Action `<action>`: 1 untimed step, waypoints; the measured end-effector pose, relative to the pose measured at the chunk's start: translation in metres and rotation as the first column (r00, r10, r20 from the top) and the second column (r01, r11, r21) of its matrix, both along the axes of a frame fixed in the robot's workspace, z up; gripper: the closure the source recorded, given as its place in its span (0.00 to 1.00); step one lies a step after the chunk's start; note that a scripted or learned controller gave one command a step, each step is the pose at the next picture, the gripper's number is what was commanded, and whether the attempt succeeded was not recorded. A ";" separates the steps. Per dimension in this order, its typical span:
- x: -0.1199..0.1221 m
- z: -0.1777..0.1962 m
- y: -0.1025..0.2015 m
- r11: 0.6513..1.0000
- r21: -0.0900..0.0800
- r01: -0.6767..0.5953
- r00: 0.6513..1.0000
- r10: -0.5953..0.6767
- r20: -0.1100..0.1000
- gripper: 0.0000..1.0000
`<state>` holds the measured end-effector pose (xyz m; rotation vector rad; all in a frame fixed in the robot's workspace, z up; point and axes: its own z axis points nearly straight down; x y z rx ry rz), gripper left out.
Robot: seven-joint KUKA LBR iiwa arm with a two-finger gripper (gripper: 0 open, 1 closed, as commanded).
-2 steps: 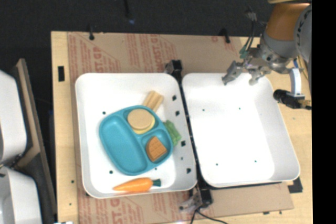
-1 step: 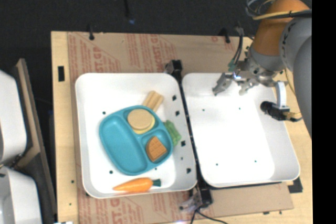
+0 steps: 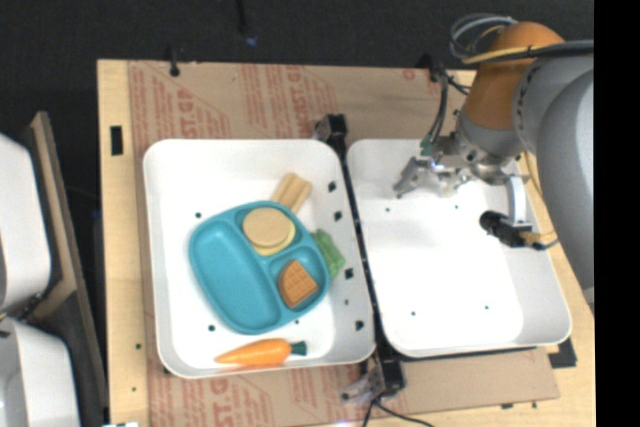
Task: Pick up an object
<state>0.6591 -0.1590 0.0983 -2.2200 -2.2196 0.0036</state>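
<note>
— Gripper low over the far-left corner of the right bin, well apart from every object; whether open or shut, impossible to tell. Holding nothing visible.

— Likeliest target?

— Toy carrot, lying loose on the floor of the left bin near its front wall, just in front of the blue divided tray and apart from it.

— Handling?

— Probably light, stiff and smooth — a moulded play-food piece, so prone to slipping or rolling under a poor pinch. Best taken across the thick orange middle, clear of the taper.

— Pointing which way?

— Long axis roughly left to right along the front wall, slightly tilted; orange tip to the left, green stem end to the right. Closing across that axis seems wisest.

— Anything else in reach?

— Round cracker and brown toast piece resting in tray compartments, a tan block against the tray's far edge, something green at its right side — all harder to reach cleanly.
</note>
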 end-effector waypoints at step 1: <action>0.002 0.014 -0.001 1.000 -0.001 -0.001 1.000 0.001 0.006 1.00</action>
